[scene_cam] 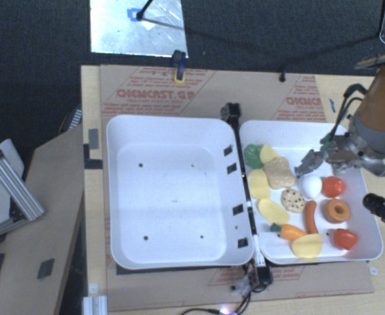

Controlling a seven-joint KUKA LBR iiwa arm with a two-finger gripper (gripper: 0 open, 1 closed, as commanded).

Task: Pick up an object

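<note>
1. My pincer (308, 164) hangs over the right bin (376, 241), toward its upper half, reaching in from three o'clock; my grey wrist and orange band sit behind it at the frame's right edge.
2. I cannot tell whether the pincer is apart or together: the tips are a dark blur, and I see nothing held between them.
3. The pieces to pick from all lie in the right bin, clustered in its left and lower parts.
4. At about nine o'clock from my pincer lies a tan bread slice (279, 172), with a green vegetable (252, 155) and a small yellow piece (268, 153) beyond it at ten o'clock.
5. At five o'clock from the pincer, close beneath it, sits a white egg (311, 187), and just to the egg's three o'clock a red tomato (333, 187).
6. Further toward six o'clock lie a speckled cookie (292, 200), a sausage (310, 216), a brown doughnut (337, 210) and a carrot (288, 231).
7. A pale yellow chip (307, 245) and a red pepper (344, 239) lie near the bin's lower rim.
8. The left bin (123, 241) sits at nine o'clock, touching the right one along a clipped seam.
</note>
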